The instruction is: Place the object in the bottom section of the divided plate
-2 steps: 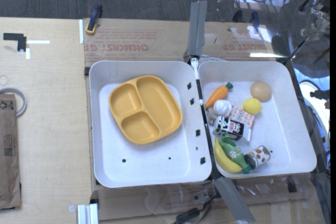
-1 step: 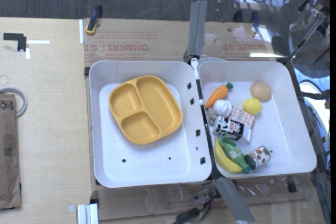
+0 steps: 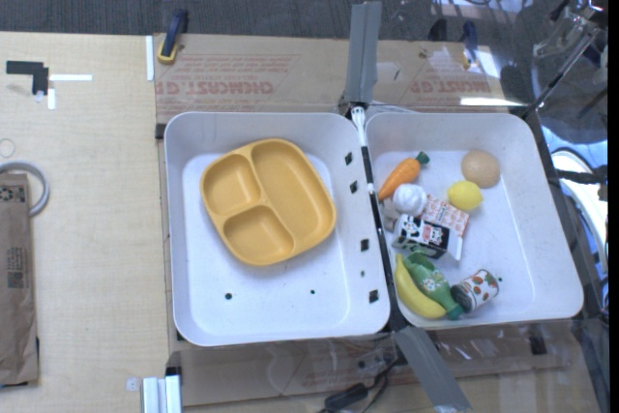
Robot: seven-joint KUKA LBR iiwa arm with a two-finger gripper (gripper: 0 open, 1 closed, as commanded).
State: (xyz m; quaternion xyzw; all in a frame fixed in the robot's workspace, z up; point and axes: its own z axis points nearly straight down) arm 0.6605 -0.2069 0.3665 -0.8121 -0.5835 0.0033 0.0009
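Observation:
A yellow divided plate lies in the left bin, a little left of its middle and turned at a slant. It has three sections, and the bottom section has nothing in it, like the other two. The loose objects all lie in the right bin: an orange carrot, a beige round object, a yellow lemon, a small white object, a black-and-white carton, a red-and-white packet, a banana and a small can.
A green toy rests against the banana. A grey divider bar runs between the bins at the back. Cardboard lies behind the bins. A brown bag sits at the far left of the wooden bench.

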